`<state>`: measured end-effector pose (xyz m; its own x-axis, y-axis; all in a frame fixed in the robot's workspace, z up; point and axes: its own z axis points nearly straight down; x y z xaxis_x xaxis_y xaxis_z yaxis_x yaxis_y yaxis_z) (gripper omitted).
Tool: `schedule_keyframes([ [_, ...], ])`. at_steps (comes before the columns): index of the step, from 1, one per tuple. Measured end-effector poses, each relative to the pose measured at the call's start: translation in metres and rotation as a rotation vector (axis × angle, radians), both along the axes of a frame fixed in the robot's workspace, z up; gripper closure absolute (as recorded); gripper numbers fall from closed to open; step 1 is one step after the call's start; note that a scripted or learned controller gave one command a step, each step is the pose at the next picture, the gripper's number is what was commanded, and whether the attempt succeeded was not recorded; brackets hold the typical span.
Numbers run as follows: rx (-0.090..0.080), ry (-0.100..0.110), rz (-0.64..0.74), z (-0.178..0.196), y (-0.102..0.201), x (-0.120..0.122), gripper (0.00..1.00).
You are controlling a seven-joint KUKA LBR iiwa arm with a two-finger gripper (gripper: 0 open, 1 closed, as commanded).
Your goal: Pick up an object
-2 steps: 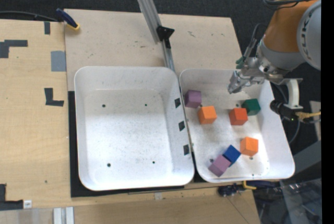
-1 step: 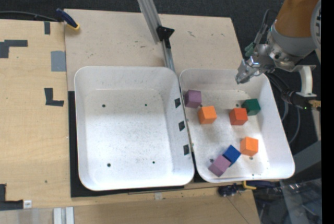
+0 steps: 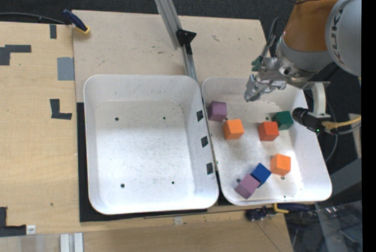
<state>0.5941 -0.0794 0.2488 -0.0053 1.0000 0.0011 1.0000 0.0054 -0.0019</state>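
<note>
Hovering over the right bin (image 3: 314,183), the gripper (image 3: 254,94) hangs above its far edge, jaw state not discernible; nearest lie a purple cube (image 3: 217,110) and an orange cube (image 3: 233,128)

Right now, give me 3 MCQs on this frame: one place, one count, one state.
1. Which bin holds the blocks?
A. left bin
B. right bin
C. both

2. How many orange blocks?
A. one
B. two
C. four

3. How do the blue block and the lower purple block stand?
A. touching
B. far apart
C. in different bins

Key:
1 B: every block lies in the right bin.
2 B: one orange block by the upper purple block, another orange block lower right.
3 A: the blue block sits against the lower purple block.
</note>
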Motion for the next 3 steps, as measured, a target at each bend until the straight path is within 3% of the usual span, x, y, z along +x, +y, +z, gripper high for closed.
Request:
schedule_keyframes([
  [2,0.000,0.001,0.001,-0.024,0.101,-0.015,1.00],
  [3,0.001,0.001,0.003,-0.018,0.159,-0.034,1.00],
])
